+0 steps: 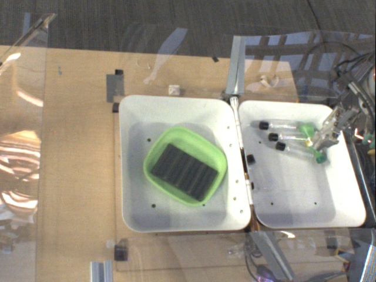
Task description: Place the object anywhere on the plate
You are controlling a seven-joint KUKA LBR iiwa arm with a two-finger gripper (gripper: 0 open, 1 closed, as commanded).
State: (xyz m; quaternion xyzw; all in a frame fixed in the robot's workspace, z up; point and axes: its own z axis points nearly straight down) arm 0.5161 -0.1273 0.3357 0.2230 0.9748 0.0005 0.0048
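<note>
Clear tubes [288, 137] with black caps lie in the right bin [305, 210], well apart from the green plate [155, 151].

Gripper [325, 141] sits low at the tubes' far end from the plate, beside green pieces; whether its fingers are spread or closed cannot be told. A dark ridged block [183, 170] rests on the plate, in the left bin [135, 210].

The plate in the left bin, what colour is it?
Bright lime green plate, with a dark ribbed insert lying inside, seen in the camera view.
</note>
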